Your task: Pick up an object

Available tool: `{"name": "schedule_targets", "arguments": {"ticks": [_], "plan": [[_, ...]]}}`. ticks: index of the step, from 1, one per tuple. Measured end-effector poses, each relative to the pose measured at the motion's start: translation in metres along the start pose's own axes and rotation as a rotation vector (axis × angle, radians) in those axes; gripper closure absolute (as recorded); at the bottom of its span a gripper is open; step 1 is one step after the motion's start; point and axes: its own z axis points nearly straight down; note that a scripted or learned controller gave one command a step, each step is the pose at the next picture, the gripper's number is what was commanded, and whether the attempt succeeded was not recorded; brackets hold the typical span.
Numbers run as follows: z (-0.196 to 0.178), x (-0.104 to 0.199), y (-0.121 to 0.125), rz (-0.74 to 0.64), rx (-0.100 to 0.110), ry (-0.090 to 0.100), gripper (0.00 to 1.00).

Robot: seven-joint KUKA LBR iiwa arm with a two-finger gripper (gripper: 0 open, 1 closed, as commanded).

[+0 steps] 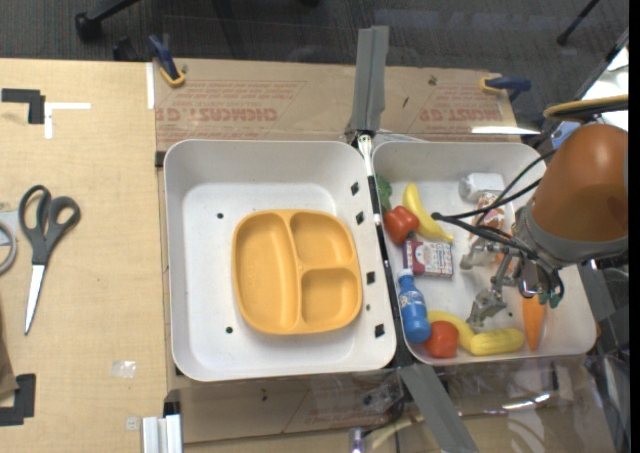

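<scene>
The right bin (455, 153) holds several toy foods: a yellow banana (424, 212), a red pepper (399, 225), a pink carton (432, 259), a blue bottle (411, 307), a red tomato (443, 339), a yellow piece (496, 342), an orange carrot (533, 319) and a white can (483, 184). My gripper (486, 307) hangs low in the bin's front right part, just above the yellow piece and left of the carrot. Nothing visibly sits in its grasp. The arm's orange band (592, 183) covers the bin's right side.
The left bin (200, 201) holds a yellow divided plate (297, 271). A grey divider bar (369, 81) runs back between the bins. Scissors (42, 236) lie on the wooden bench at far left. Cables cross above the right bin's items.
</scene>
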Motion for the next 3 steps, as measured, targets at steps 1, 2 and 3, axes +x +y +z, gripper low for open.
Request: {"name": "schedule_targets", "arguments": {"ticks": [1,2,3], "plan": [[-0.006,0.013,-0.067,0.133,0.002,-0.024,0.0],[-0.013,0.015,-0.066,0.128,0.002,-0.017,1.0],[0.0,-0.031,-0.057,0.557,0.001,-0.002,1.0]]}}
